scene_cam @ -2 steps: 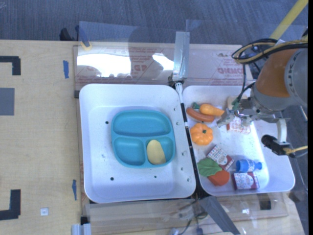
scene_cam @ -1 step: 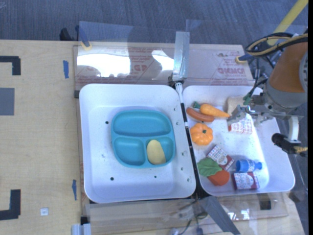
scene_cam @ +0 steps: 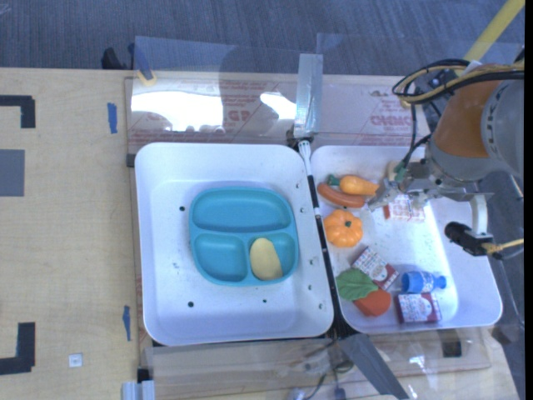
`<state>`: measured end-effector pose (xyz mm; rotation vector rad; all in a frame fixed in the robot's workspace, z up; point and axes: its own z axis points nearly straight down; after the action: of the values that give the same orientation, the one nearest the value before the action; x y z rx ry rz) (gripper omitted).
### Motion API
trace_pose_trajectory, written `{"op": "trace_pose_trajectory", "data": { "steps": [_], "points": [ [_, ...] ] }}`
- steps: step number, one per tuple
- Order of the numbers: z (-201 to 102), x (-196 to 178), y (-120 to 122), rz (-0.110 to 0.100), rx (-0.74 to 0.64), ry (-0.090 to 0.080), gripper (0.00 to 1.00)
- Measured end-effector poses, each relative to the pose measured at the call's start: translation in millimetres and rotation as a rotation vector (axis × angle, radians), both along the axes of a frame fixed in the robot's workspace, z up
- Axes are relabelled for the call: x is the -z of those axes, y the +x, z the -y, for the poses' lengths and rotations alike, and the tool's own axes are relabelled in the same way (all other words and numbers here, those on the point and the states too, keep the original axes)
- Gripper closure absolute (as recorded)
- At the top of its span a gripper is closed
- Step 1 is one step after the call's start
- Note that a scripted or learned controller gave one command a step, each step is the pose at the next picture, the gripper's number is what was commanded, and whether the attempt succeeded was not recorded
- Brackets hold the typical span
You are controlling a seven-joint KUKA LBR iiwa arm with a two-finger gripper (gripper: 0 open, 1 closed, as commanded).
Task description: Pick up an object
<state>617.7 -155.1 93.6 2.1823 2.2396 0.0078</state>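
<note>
My gripper (scene_cam: pixel 403 197) hangs over the back part of the right bin (scene_cam: pixel 466 307), just right of an orange carrot-like piece (scene_cam: pixel 358 184) and a red sausage (scene_cam: pixel 340 197). An orange pumpkin (scene_cam: pixel 343 227) lies below those two. Toward the front of that bin are a small red-and-white packet (scene_cam: pixel 371 266), a red fruit with a green leaf (scene_cam: pixel 364 293), a blue bottle (scene_cam: pixel 421 282) and a dark red packet (scene_cam: pixel 417 307). The arm's wrist hides what lies directly under the gripper.
The left bin (scene_cam: pixel 158 248) holds a blue divided tray (scene_cam: pixel 237 215) with a yellow potato-like object (scene_cam: pixel 265 258) in its front right compartment. A metal divider post (scene_cam: pixel 307 98) stands behind the bins. Cables (scene_cam: pixel 429 77) loop above the arm's orange band.
</note>
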Motion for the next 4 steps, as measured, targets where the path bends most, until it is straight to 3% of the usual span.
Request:
{"op": "trace_pose_trajectory", "data": {
  "steps": [1,2,3,4],
  "points": [
    [-49.8,-45.5,4.6,-0.008,0.12,0.008,0.0],
    [-49.8,-1.3,22.9,0.004,0.062,0.005,0.0],
    [-49.2,5.0,44.1,-0.042,0.062,0.003,0.0],
    [-50.5,-6.8,44.6,-0.044,0.06,0.004,1.0]
  ]
}}
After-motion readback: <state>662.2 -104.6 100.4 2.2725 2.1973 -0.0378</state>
